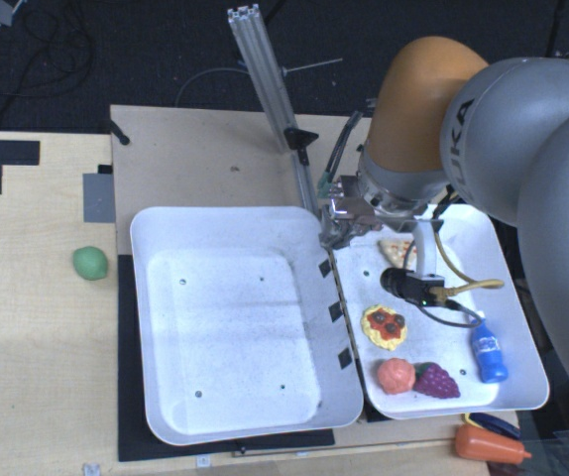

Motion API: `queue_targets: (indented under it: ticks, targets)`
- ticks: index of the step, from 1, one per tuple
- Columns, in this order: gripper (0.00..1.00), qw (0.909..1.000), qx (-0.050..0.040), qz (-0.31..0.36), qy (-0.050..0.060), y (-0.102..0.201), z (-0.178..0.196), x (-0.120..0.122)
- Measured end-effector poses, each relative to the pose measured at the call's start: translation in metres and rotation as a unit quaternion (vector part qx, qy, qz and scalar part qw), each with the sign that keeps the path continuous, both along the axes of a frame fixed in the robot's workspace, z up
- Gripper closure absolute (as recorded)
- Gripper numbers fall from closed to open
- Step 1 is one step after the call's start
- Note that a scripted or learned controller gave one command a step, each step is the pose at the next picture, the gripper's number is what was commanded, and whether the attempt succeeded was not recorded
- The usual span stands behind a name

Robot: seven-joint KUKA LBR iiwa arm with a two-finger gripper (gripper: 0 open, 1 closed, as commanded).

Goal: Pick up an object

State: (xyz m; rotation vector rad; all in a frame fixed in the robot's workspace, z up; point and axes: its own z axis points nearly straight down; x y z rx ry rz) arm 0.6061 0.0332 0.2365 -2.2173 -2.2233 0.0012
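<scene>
Mostly toy food (385,326) in one bin (518,350)

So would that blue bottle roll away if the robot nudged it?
Probably: the blue bottle looks round and seems to lie on its side, so a sideways nudge could roll it. It looks like smooth plastic, likely light and slippery. The right bin's wall nearby should stop it.

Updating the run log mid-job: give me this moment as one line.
gripper | over far-left corner of right bin | grasp: none visible | in bin: pizza slice, grapes, blue bottle | green ball outside bins
</scene>
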Motion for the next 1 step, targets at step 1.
queue_targets:
  ticks: [1]
  targets:
    - [1.00, 1.0000, 0.0001, 0.000, 0.000, 0.0575, -0.0107, 0.0061]
